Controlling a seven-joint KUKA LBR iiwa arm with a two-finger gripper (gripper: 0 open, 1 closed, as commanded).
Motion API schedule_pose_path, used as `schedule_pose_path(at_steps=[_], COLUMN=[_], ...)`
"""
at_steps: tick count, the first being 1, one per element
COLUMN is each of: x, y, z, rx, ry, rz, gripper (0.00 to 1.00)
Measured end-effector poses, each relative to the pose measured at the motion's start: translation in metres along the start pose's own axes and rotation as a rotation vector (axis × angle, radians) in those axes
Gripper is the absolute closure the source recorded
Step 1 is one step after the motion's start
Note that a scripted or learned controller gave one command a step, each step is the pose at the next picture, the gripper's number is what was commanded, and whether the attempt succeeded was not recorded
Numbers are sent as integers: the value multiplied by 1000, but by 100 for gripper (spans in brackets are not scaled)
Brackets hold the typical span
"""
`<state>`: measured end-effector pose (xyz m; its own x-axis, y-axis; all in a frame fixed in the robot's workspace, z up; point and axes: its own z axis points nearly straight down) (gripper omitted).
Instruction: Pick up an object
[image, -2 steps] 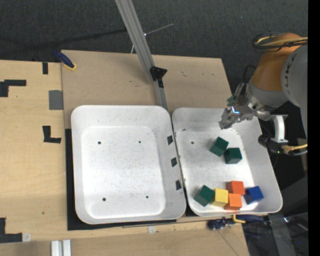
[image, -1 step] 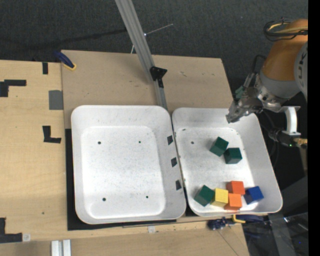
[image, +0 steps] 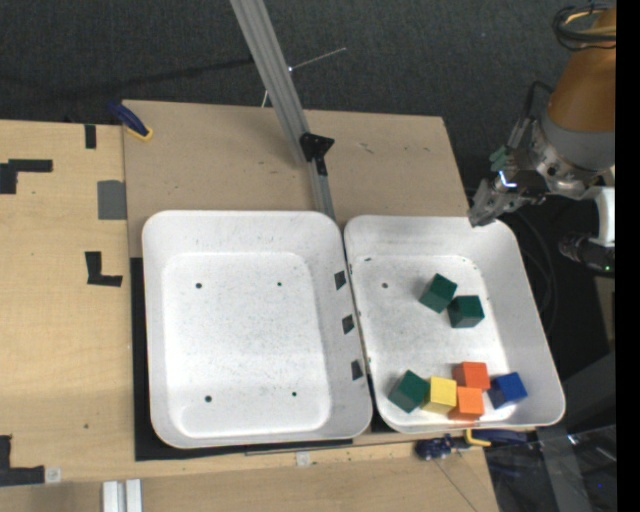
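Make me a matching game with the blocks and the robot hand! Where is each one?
Things:
1. blue block
2. yellow block
3. gripper
4. pair of green blocks

Places:
A. middle of the right bin
B. over the right bin's far right corner
C. nearest the right bin's near right corner
D. between a green block and an orange block

Pairs: 1-C, 2-D, 3-B, 4-A
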<state>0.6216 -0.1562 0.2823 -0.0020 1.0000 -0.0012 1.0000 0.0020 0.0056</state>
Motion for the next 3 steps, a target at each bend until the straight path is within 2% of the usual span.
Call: schedule_pose_path(at_steps=[1, 2, 3], x=[53, 110, 160], y=[-4, -2, -16], z=[18, 15, 24], rx=[7, 6, 9], ry=[2, 3, 2], rz=[-3, -5, -4], gripper=[100, 100, 100])
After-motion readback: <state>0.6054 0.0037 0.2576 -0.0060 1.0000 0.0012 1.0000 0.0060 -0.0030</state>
